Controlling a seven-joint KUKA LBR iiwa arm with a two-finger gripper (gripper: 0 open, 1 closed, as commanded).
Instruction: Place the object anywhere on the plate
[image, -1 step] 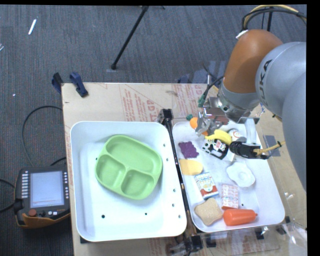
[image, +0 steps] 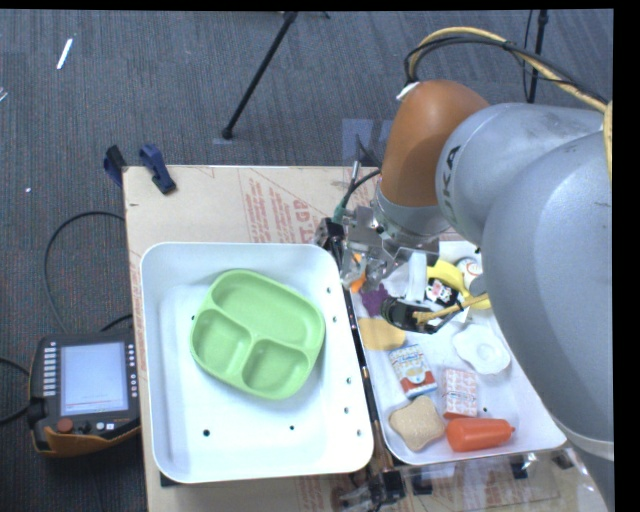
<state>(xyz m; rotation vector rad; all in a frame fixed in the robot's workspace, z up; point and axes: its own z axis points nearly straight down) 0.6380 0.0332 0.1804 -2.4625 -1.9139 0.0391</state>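
Note:
A light green plate (image: 258, 333) with three compartments lies in the left white bin (image: 180, 420). My gripper (image: 372, 275) hangs low over the near-left part of the right bin (image: 520, 430), just right of the wall between the bins. A small purple object (image: 373, 299) shows directly below it; I cannot tell whether the gripper holds it. The arm's orange band (image: 428, 140) and grey body cover the far part of the right bin.
The right bin holds several toy foods: a yellow slice (image: 381, 334), a small carton (image: 410, 368), a toast slice (image: 417, 424), an orange carrot (image: 478, 434), a fried egg (image: 482, 352), a banana (image: 450, 274). A teach pendant (image: 85, 385) lies left of the bench.

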